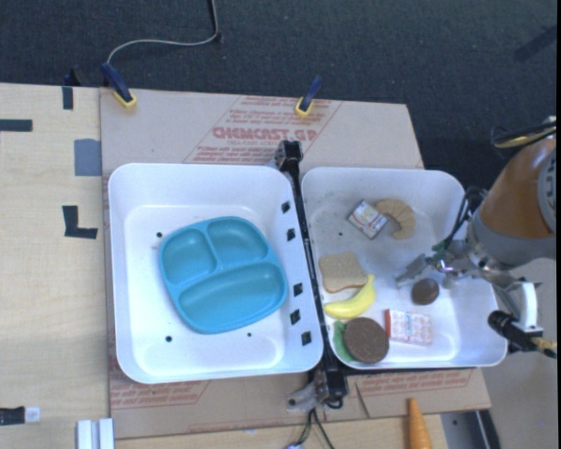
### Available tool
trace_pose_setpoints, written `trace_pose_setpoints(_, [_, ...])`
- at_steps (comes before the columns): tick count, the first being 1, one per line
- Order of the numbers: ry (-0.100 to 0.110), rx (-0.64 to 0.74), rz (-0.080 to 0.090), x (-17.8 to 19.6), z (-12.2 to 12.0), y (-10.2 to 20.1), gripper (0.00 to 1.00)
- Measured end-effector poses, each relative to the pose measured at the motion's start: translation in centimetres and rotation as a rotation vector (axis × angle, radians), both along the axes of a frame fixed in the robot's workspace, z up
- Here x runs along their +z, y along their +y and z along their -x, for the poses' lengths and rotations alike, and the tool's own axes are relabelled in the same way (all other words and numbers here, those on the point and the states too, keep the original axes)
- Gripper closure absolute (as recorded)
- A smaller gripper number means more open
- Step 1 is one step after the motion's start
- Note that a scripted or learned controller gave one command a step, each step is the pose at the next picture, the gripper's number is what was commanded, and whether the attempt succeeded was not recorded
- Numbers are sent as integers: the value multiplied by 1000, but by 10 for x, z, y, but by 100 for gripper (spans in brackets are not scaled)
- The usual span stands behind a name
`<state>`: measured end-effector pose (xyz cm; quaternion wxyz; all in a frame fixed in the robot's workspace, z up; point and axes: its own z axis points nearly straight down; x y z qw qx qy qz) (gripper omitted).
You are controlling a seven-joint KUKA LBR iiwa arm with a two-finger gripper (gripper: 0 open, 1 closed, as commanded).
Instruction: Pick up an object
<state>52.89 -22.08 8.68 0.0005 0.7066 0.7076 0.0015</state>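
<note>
The right bin (pixel 449 190) holds several small items: a wrapped white box (pixel 366 218), a tan croissant-like piece (pixel 399 215), a bread slice (pixel 343 271), a banana (pixel 352 300), a dark brown round patty (pixel 366 340), a red-and-white packet (pixel 409 326) and a small brown round piece (pixel 424 292). My gripper (pixel 421 269) reaches in from the right and hangs low over the bin's right half. It sits just above and left of the small brown piece. Nothing is visibly held.
A blue divided plate (pixel 224 274) lies in the left bin (pixel 131 251). The black divider (pixel 297 241) between the bins runs top to bottom. The arm's orange band (pixel 519 199) is over the right bin's far-right rim. Yellow clamps (pixel 122 94) sit on the cardboard.
</note>
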Motion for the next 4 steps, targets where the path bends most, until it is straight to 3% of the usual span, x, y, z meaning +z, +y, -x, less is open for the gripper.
trace_pose_setpoints(1, [-5, -2, 6, 0, 20, 20, 0])
trace_pose_setpoints(2, [-5, -2, 8, 10, 20, 19, 100])
trace_pose_setpoints(3, [1, 1, 1, 104, -72, 81, 100])
trace_pose_setpoints(4, [4, 1, 1, 104, -67, 147, 100])
